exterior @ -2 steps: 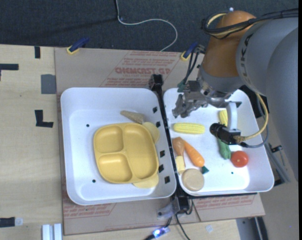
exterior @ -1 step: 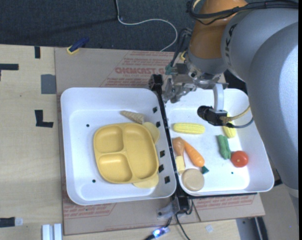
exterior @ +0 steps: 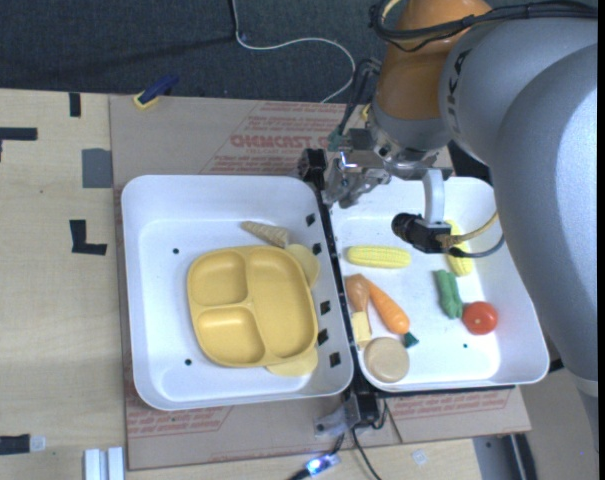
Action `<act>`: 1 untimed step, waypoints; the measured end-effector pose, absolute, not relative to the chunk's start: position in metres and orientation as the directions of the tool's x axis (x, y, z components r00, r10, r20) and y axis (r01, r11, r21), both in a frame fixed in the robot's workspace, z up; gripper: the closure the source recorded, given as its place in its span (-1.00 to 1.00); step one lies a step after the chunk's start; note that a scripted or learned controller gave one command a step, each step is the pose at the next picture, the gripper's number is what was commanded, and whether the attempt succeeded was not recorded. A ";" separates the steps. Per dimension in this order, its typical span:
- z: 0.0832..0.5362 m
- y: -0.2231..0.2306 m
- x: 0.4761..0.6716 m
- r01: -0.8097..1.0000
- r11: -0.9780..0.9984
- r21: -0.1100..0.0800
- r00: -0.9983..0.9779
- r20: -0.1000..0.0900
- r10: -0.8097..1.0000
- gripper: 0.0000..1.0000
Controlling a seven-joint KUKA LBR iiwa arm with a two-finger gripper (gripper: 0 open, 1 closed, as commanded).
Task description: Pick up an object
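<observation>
I hang my gripper (exterior: 350,183) over the bins' divider, upper centre, above the corn (exterior: 379,258); finger state I cannot tell.

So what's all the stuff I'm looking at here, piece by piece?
White bins: two, side by side on the bench.
Divided plate: one, yellow, left bin.
Cone-shaped piece: one, tan, left bin, just above the plate.
Corn cob: one, yellow, right bin, upper part.
Carrot: one, orange, right bin, middle.
Round disc: one, tan, right bin, bottom left corner.
Green vegetable: one, right bin, right side.
Tomato: one, red, below the green vegetable.
Cardboard sheet: one, brown, under the bins.
Arm: one, grey with orange band, from the right.
Tool: one, above the bins' shared edge.
</observation>
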State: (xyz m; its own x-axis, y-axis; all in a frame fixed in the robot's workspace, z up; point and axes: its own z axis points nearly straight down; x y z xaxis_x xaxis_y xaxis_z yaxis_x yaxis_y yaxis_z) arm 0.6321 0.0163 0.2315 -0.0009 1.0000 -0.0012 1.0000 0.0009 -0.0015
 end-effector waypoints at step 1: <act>0.230 0.013 0.631 1.000 0.001 -0.002 -0.001 -0.001 1.000 1.00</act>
State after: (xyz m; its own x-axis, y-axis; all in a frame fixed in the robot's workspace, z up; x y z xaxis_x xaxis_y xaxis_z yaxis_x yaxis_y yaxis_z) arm 0.6314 0.0128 0.2297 -0.0008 1.0000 -0.0014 1.0000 0.0008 -0.0016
